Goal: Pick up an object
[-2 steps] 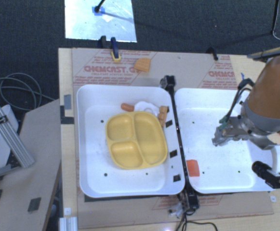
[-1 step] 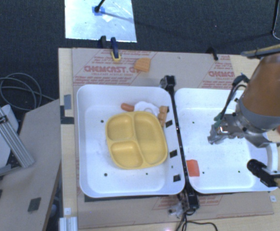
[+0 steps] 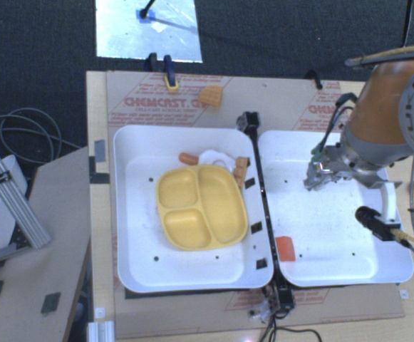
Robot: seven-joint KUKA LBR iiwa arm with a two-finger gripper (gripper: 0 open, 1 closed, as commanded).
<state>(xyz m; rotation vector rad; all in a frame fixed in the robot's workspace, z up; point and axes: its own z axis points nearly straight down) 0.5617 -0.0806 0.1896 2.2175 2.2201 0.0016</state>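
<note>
Orange block (image 3: 284, 248), lower-left corner of right bin (image 3: 335, 266): we logged it unlifted, the pincer (image 3: 319, 177) hovering well apart, its spread beyond our telling; pickup remained undone.

A single fixed camera looks down at a slant from above the counter (image 3: 192, 91), far enough to take in both bins: the left bin (image 3: 132, 212) toward 9 o'clock, the right bin (image 3: 335, 262) toward 3 o'clock.
</note>
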